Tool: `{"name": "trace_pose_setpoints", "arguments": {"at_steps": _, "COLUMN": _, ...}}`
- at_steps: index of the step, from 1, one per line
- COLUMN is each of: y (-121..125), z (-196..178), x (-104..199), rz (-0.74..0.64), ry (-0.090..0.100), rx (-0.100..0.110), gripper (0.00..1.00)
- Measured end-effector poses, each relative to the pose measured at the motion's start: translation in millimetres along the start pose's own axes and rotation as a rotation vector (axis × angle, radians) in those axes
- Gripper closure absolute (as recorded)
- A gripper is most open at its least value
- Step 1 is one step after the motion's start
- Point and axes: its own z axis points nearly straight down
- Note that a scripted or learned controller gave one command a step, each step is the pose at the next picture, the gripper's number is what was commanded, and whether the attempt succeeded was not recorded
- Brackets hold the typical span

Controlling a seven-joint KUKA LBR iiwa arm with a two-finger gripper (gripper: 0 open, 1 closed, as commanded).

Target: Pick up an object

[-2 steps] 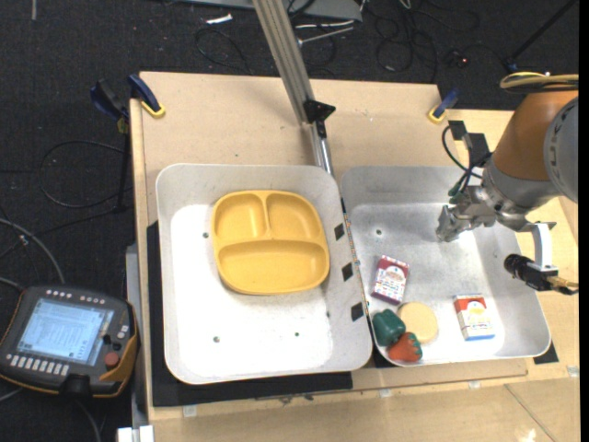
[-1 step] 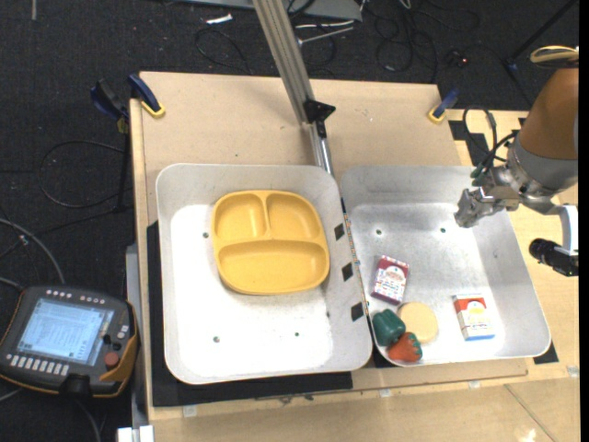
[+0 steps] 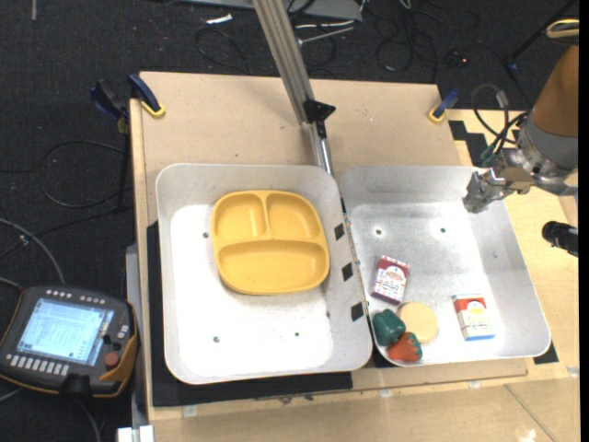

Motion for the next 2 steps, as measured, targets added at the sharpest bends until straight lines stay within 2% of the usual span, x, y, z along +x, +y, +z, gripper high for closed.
{"name": "trace_pose_setpoints", "arguments": {"at_steps": 1, "y": 5, "z": -50, "x": 10, "rz": -0.001, "ry": 0.000, "rx": 0.000, "gripper": 1.00}}
{"name": "trace_pose_setpoints", "arguments": {"at_steps": 2, "y": 7, "z": -85, "x": 10, "rz": 0.000, "ry": 0.000, "rx": 0.001, "gripper": 1.00}}
